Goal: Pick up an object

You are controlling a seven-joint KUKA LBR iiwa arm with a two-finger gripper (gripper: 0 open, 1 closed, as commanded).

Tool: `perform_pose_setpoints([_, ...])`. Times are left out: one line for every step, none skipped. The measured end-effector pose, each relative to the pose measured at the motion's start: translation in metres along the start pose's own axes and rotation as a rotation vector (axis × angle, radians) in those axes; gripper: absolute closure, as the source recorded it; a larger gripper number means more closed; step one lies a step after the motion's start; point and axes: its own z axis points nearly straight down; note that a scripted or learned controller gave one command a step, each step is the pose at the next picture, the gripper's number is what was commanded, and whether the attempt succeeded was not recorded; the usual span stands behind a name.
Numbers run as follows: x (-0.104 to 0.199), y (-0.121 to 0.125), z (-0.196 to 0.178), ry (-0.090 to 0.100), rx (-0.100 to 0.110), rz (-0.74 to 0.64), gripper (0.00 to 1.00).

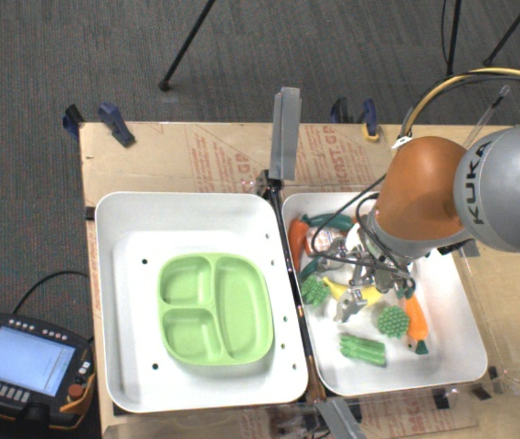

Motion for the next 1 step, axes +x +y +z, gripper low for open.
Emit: perform_pose_setpoints([-0.0013,0.0013,-0.0105,-0.003,-0.001,-0.003,1.00])
